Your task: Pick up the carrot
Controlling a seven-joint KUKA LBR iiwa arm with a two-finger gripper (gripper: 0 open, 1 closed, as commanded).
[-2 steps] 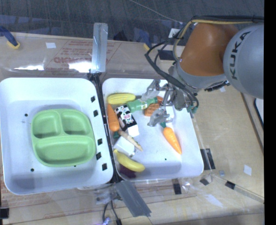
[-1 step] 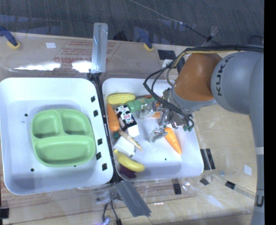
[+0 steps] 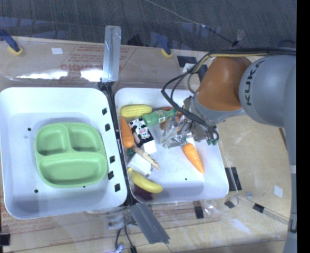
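The carrot [image 3: 193,157] is orange and tapered. It lies in the right bin [image 3: 214,179] near its right wall, with its thick end up-left and its tip pointing down-right. My gripper [image 3: 177,134] hangs over the middle of this bin, just up-left of the carrot's thick end. The wrist hides whether the two touch. The grey arm with its orange band [image 3: 223,86] reaches in from the right.
The right bin also holds a yellow piece [image 3: 136,110], a green item [image 3: 157,117], a black-and-white carton [image 3: 139,130], a long orange piece [image 3: 126,133] by the left wall, a banana [image 3: 146,183] and a dark purple item [image 3: 142,193]. In the left bin lies a green divided plate [image 3: 69,154].
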